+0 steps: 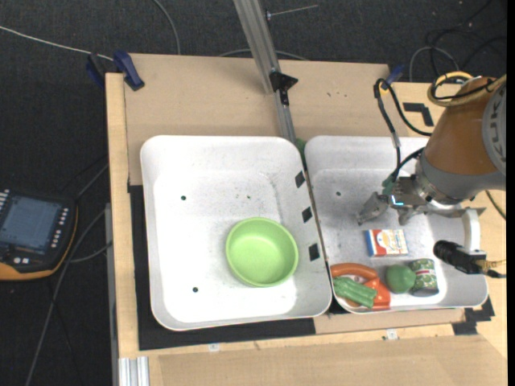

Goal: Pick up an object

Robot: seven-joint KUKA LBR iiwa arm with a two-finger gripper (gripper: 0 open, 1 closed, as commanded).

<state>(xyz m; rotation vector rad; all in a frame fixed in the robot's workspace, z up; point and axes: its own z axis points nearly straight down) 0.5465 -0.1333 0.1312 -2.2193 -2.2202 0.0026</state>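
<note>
My gripper (388, 214) hangs over the middle of the right bin (338, 163), its fingers spread open with nothing between them. Just below it lies a small white box (385, 241) with blue and red print, flat on the bin floor. Along the bin's near edge sit an orange and green toy (356, 286), a green ball (398, 277) and a small green can (424, 277). In the left bin (201, 167) a light green bowl (261, 252) stands upright near the front right corner.
A metal pole (261, 43) slants down from the top to the gap between the bins. Black clips (306, 213) mark the shared bin wall. A handheld pendant (32, 232) lies off the bench at the left.
</note>
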